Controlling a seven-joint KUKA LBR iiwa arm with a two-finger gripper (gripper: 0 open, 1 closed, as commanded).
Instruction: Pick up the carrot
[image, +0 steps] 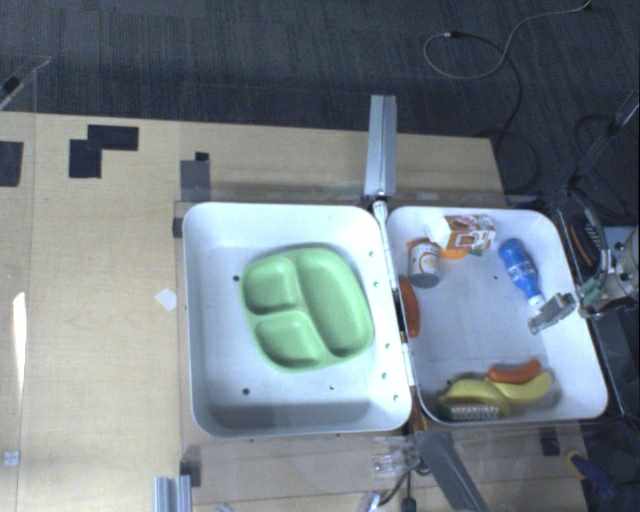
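From where I am standing, two white bins are sitting side by side. The right bin (470, 330) is my landmark. At its near edge a banana (500, 392) is lying with a red sausage (513, 372) touching it. The carrot (409, 306) is lying along its left wall, likely awkward to pinch there. At its right rim the gripper (556, 311) is hovering, well apart from the carrot; whether it is parted I cannot tell. Farther back are lying a blue bottle (520, 268) and a can (424, 262). Left of it, a green tray (305, 305) is resting.

A robotics lab: plywood bench (90, 300), two white bins (200, 330) (metal-framed), loose cables (480, 50) on carpet.
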